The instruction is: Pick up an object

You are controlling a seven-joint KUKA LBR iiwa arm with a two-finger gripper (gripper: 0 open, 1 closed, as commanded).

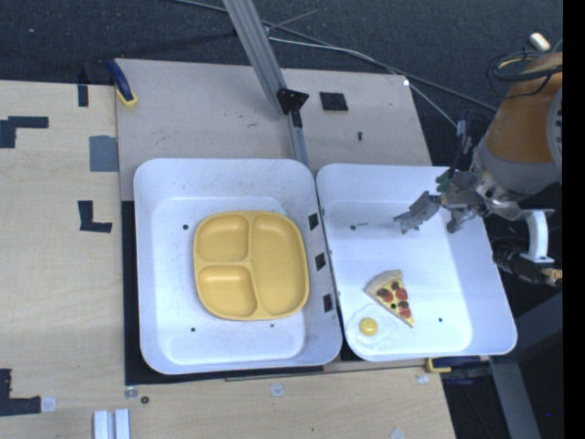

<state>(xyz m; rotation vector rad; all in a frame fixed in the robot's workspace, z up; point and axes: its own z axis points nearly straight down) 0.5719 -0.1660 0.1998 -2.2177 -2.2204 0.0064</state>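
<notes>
While the grey arm (521,144) with its orange band is reaching in from the right, its two-finger gripper (437,213) is hovering over the upper part of the right-hand white bin (484,291). One finger (416,214) is pointing left toward the middle of the bin and the other (460,218) is sitting near the bin's right wall, so the jaws are standing wide apart with nothing between them.

Below the gripper and well apart from it, a toy pizza slice (391,295) is lying flat on the bin floor, its tip pointing toward the lower right and its crust edge toward the upper left. Near it, toward the bin's lower left corner, a small round yellow piece (367,326) is resting on the floor, separate from the slice.

Filling much of the left-hand white bin (155,245), a yellow divided plate (250,265) with three compartments is lying flat, slightly turned.

Behind the bins, a slanting metal pole (256,39) is rising from a black bracket (292,101) on the wooden bench (55,273), and thin cables (366,58) are trailing across the dark floor beyond.
</notes>
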